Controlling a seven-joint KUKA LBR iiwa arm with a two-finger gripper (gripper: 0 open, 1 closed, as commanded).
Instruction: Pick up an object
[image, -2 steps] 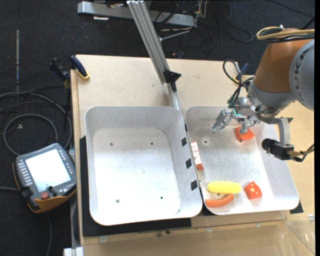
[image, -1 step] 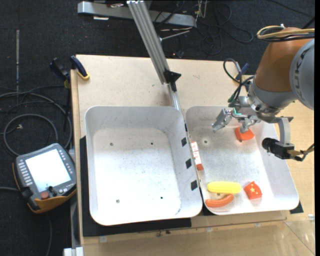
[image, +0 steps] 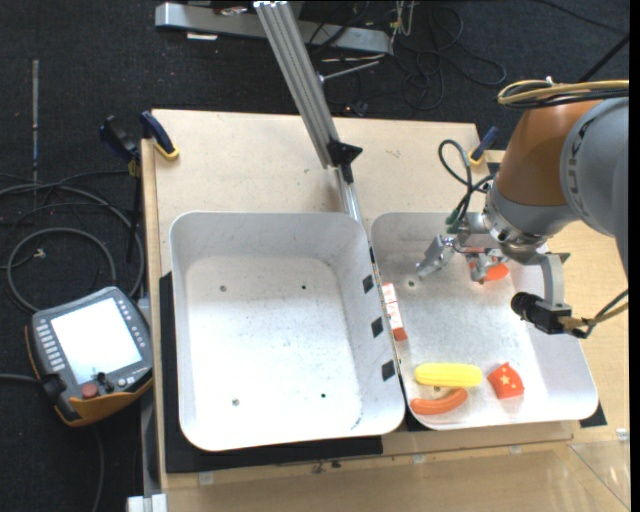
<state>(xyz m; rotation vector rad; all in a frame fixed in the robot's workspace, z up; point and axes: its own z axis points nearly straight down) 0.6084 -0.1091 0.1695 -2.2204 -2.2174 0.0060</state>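
The gripper (image: 440, 258) hangs over the far part of the right bin (image: 575, 395), and whether its fingers are parted or closed I cannot tell. The likeliest pick, a yellow banana-shaped toy (image: 447, 375), lies well nearer the camera than the tool, its long axis running left-right, touching an orange sausage-shaped toy (image: 439, 402) on its near side. A descent between them could nudge both aside and close on nothing
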